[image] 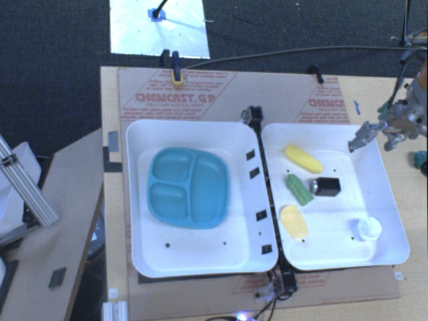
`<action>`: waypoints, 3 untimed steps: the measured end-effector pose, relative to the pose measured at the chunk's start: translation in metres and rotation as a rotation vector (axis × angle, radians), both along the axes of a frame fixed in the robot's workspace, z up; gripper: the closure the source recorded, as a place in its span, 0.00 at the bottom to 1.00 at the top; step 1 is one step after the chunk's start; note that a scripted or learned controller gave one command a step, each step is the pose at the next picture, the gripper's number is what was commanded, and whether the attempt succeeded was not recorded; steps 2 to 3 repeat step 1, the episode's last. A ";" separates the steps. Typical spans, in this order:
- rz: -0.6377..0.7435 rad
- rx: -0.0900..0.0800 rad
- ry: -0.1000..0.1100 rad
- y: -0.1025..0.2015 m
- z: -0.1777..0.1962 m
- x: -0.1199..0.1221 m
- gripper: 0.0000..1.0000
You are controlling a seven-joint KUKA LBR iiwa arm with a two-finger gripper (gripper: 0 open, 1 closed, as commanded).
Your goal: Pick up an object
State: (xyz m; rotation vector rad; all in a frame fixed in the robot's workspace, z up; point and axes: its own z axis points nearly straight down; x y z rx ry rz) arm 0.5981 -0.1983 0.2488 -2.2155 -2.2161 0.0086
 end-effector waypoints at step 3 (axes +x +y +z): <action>0.003 -0.003 -0.012 0.001 0.007 0.002 0.00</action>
